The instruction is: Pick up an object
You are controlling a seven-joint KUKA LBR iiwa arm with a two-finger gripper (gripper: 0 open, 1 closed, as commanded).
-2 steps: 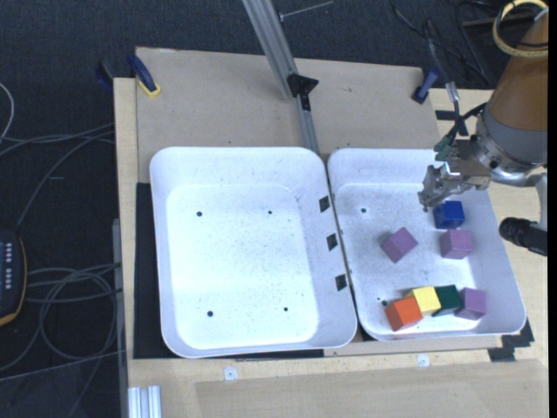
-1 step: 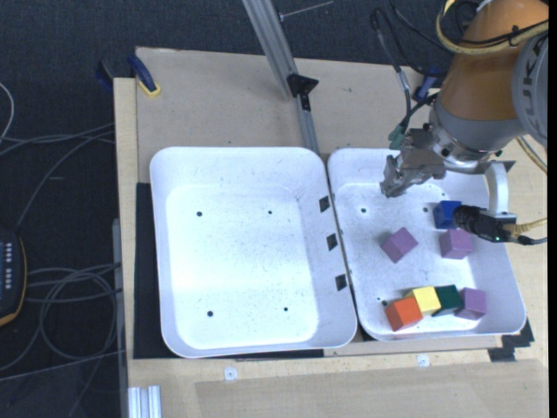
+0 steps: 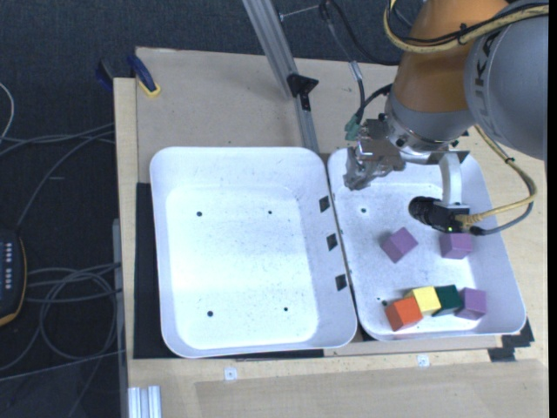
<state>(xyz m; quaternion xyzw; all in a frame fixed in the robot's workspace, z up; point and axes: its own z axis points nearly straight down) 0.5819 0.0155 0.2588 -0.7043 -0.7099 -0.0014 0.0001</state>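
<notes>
**Gripper hangs over the right bin's upper left; blocks lie toward 5 o'clock**

You are looking down on a wooden bench (image 3: 218,85) that carries two shallow white bins side by side. The left bin (image 3: 174,190) sits at about 8 o'clock from the picture's centre. The right bin (image 3: 365,316) sits at about 4 o'clock from centre, its left wall touching the left bin's right wall.

The arm (image 3: 452,50) comes in from 2 o'clock, its orange band uppermost. Below it the gripper (image 3: 359,174) hangs over the upper left part of the right bin, near the shared wall. You cannot tell from this view how wide its fingers stand, and no block is visible between them.

In the right bin, a purple block (image 3: 399,244) lies tilted near the middle, at 5 o'clock from the gripper and well apart from it. A second purple block (image 3: 456,246) lies at 3 o'clock of the first. Along the bin's lower edge sits a row: an orange block (image 3: 404,313), a yellow block (image 3: 426,300), a green block (image 3: 448,299) and a third purple block (image 3: 473,303), each touching or just beside its neighbour.
</notes>
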